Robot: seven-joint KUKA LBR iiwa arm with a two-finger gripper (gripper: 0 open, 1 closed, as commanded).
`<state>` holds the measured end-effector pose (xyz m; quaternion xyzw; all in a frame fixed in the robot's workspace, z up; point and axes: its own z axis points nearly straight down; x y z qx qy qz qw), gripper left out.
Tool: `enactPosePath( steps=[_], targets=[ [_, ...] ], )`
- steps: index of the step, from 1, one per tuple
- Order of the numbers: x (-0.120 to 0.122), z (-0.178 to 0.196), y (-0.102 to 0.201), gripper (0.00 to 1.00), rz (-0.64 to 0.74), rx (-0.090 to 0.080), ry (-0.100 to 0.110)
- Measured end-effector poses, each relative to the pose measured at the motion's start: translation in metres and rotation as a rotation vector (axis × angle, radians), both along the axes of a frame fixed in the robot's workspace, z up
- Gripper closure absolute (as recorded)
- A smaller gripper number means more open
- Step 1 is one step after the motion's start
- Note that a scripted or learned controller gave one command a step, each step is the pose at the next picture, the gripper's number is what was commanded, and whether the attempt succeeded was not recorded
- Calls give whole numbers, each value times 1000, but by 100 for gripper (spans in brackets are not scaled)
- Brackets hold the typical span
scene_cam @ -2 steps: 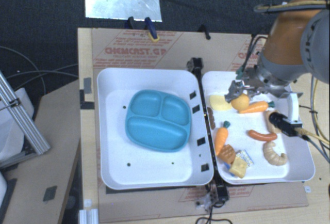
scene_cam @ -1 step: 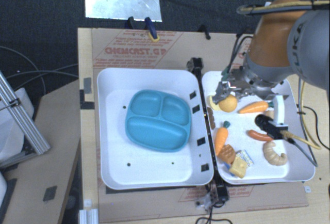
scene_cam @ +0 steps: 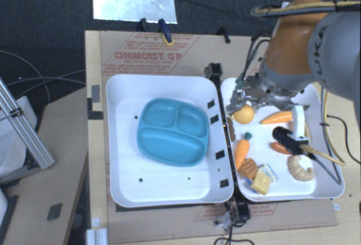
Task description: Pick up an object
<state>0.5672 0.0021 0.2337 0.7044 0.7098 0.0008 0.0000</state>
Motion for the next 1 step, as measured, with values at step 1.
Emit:
enactPosePath(
  steps=[1],
  targets=[
    [9, -8, -6, 100, -6, -2, 0]
  ],
)
